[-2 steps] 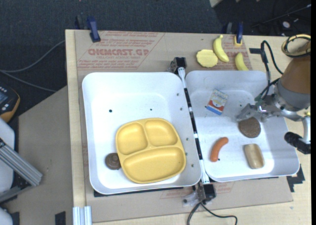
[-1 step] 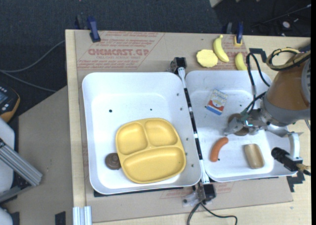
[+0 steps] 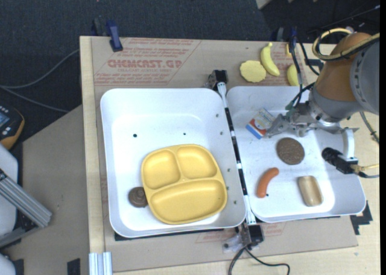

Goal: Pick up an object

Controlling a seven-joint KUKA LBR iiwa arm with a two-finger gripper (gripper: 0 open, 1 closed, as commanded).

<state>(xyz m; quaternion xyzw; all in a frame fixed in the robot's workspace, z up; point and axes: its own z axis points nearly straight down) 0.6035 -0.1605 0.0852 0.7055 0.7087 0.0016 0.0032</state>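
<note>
**Inspector:** Status of the pick?

**Assessor:** Not done, by my reading. Every candidate lies on a bin floor. In the right-hand shallow white bin [image 3: 356,202] I count a round, flat brown disc-like piece [image 3: 291,151], an orange-red sausage-shaped toy [image 3: 266,182], a tan bread-roll-shaped block [image 3: 310,190] and a small red, white and blue item [image 3: 258,125] (too small to identify). Nothing is lifted.

**Inspector:** And the left bin?

**Assessor:** The left-hand shallow white bin [image 3: 114,124] holds a yellow plastic tray with three compartments [image 3: 183,182], and a small brown round piece [image 3: 137,196] touching the tray's left edge. Outside both bins, on the bench beyond the right one, lie yellow toy fruit pieces including a banana [image 3: 270,60].

**Inspector:** Arm pose?

**Assessor:** The grey arm with its orange band [image 3: 339,75] reaches in from the right and bends down over the far half of the right bin. The metal two-finger gripper [image 3: 284,124] sits low, pointing leftward, just beside the red, white and blue item and just beyond the brown disc.

**Inspector:** Gripper state?

**Assessor:** I cannot tell; the metalwork merges with the clutter under it, and I see nothing clearly gripped.

**Inspector:** Remaining work?

**Assessor:** Judging from this, the whole grasp and lift: close on one item, likely the nearest, and raise it clear.
</note>
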